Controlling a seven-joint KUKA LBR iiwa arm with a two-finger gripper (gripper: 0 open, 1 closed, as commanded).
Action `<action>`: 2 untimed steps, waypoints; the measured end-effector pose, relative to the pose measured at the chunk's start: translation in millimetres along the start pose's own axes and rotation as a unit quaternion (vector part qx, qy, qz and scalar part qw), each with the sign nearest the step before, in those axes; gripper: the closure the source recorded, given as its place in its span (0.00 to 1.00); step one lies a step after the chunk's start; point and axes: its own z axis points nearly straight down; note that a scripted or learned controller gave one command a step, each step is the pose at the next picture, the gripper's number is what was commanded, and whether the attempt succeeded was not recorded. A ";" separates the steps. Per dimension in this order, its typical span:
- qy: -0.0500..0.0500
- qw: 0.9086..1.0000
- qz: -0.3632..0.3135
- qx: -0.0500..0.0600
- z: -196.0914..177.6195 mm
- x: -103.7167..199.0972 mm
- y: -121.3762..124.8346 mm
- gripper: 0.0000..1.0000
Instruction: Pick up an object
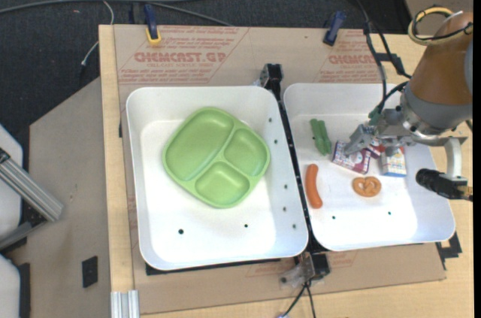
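While the green divided plate (217, 156) lies in the middle of the left bin (143, 113), the right bin (421, 230) holds a green piece (321, 136) near its left wall, an orange sausage (314, 186) below that, a purple packet (353, 157) and a pretzel (367, 186). At the bin's right side the gripper (376, 134) hangs over the packet; whether it is parted or closed cannot be told.

Brown board-topped bench (225, 46); left white bin (150, 234) and right white bin (421, 230) side by side, touching; clamps at far edge.
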 end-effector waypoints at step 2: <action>-0.001 1.000 0.000 -0.004 47.4 -3.4 -2.4 1.00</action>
